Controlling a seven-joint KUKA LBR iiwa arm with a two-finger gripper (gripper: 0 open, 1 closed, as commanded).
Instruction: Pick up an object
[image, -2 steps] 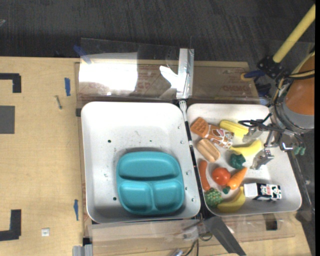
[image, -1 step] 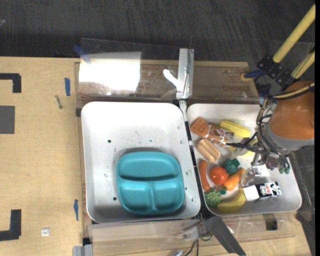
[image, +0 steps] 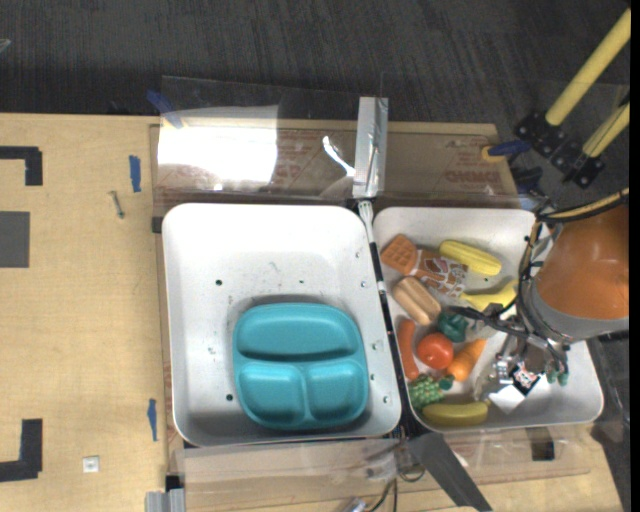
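Note:
The right white bin holds several toy foods: a yellow corn cob, a brown waffle, a hot dog bun, a red tomato, an orange carrot, a green bunch and a yellow banana by the near wall. My gripper hangs below the orange wrist band, low in the bin's right half. It stands just right of the carrot and above the banana. I see no object in its grasp.
The left white bin holds a teal divided tray in its near half. A metal divider and a clear plastic sheet stand behind the bins. Yellow poles rise at the top right. Cardboard bench surface lies to the left.

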